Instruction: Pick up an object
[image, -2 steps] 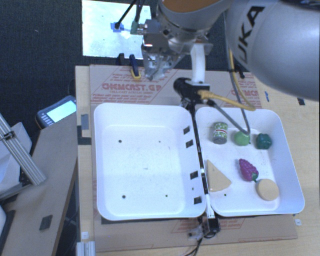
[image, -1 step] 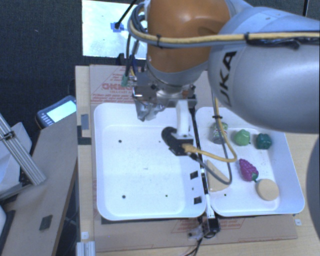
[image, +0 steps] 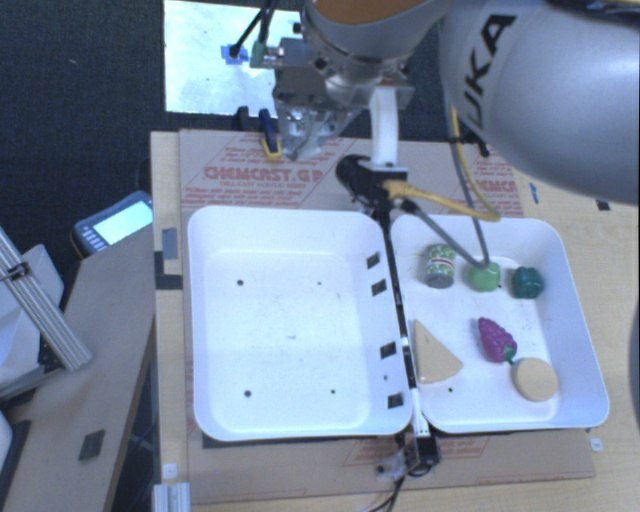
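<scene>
Six small objects are seen in the right bin (image: 575, 330): a can (image: 438, 265), a light green ball (image: 484, 275) and a dark green piece (image: 527, 282) along the far side, a purple grape bunch (image: 495, 339) in the middle, a tan wedge (image: 432, 353) near the left wall, and a round tan cookie (image: 536, 379) at the near right. The left bin (image: 290, 320) lies beside it.

The gripper (image: 300, 130) is held high, beyond the far edge of the left bin, well apart from every object. Whether it is wide or narrow cannot be told, since the tip is blurred against the cardboard.

All six are judged to be light plastic toys, stiff and rather slick. The can is judged the easiest to take, across its round sides from above. The grapes offer a bumpy surface that may slip less. The wedge lies flat and thin, close to the divider, so little room is left for a finger there. The cookie sits near the wall too. More open floor is left around the grapes.
</scene>
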